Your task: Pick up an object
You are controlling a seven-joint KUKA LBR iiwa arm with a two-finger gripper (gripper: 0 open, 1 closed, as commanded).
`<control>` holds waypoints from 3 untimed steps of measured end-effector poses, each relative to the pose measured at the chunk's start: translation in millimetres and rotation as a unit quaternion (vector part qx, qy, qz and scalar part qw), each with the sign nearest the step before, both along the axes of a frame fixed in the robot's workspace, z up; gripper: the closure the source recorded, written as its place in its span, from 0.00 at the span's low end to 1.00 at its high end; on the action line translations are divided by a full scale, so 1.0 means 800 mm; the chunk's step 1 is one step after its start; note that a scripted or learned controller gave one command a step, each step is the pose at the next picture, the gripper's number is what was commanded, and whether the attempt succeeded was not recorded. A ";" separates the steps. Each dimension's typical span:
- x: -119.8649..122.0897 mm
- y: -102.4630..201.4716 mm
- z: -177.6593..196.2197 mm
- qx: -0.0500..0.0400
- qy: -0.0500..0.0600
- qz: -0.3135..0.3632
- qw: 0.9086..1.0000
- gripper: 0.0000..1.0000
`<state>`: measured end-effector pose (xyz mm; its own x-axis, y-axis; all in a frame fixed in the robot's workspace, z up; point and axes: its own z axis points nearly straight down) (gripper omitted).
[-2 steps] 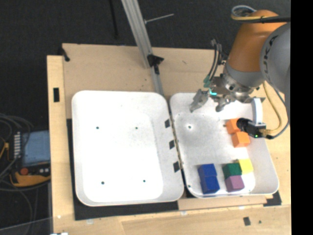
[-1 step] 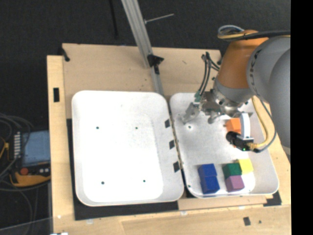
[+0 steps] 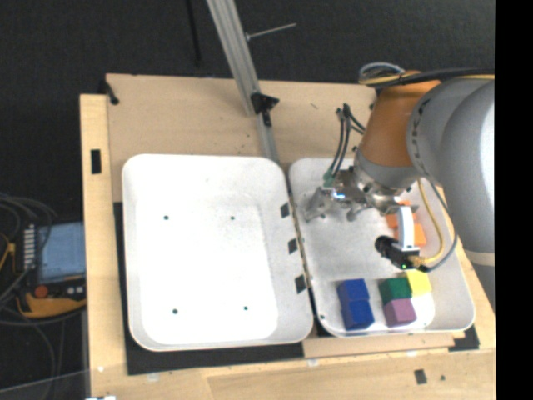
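The grey arm with the orange band is reaching in from the right, and its metal pincer is hanging over the far part of the right shallow white bin, close to the wall that this bin is sharing with the left shallow white bin. The picture is too blurred there, so I cannot tell how wide the pincer is standing, and I am seeing nothing held in it.

No writing is coming out clearly enough to read. The blue box with cables is lying far to the left of the pincer, beyond the left bin, and any marks on it are too small to read.

The things to pick are all lying in the right bin, apart from the pincer, on the side toward the front edge of the bench. The blue rectangular block is lying almost straight in front of the pincer. To the right of it, the small green cube, the small yellow cube and the small purple cube are sitting tightly together. An orange piece is showing nearer, to the right of the pincer, partly hidden behind the arm's cables.

A long grey metal rail is slanting across the bench behind the pincer, to its left.
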<state>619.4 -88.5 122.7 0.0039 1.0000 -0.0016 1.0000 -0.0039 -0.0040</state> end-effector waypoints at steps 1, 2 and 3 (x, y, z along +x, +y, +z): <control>0.000 -0.002 -0.034 0.000 -0.001 -0.001 1.000 0.00; 0.002 -0.002 -0.018 0.001 -0.004 -0.004 1.000 1.00; 0.013 -0.013 0.051 0.000 -0.005 -0.003 1.000 1.00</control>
<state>629.9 -98.9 163.4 0.0103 0.9999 -0.0015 0.9999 -0.0103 0.0070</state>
